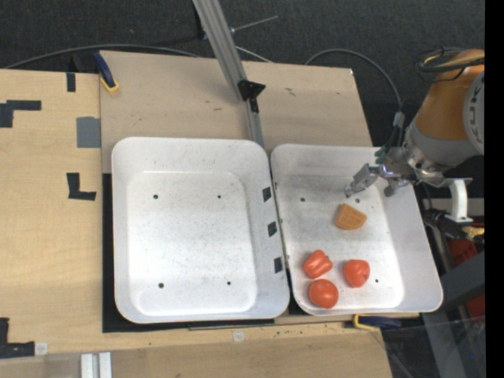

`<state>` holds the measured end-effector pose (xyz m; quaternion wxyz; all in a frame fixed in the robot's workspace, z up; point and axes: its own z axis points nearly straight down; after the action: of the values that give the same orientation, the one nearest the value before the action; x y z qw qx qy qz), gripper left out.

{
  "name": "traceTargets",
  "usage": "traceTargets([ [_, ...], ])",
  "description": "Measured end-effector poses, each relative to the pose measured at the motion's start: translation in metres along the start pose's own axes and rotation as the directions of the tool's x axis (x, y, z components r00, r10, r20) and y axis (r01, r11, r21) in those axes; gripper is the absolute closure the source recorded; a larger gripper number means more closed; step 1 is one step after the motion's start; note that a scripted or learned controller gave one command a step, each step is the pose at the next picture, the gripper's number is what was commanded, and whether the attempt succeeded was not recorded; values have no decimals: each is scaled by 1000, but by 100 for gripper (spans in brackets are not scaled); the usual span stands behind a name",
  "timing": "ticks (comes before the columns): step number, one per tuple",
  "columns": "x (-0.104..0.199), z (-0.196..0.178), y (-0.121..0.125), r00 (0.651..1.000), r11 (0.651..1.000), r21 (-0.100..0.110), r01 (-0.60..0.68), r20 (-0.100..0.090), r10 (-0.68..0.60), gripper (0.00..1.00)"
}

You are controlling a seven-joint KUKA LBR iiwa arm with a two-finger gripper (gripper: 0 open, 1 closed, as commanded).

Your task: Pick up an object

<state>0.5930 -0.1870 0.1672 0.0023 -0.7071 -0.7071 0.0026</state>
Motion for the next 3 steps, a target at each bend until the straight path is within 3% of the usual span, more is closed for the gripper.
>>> traceTargets([
  [1,-2,63,-7,1000,1000,2,1,-1,-1,0],
  [2,-2,49,-5,1000,1000,-4,2,0,-2,100],
  [3,2,4,1,1000,1000,-10,2,0,-2,100],
])
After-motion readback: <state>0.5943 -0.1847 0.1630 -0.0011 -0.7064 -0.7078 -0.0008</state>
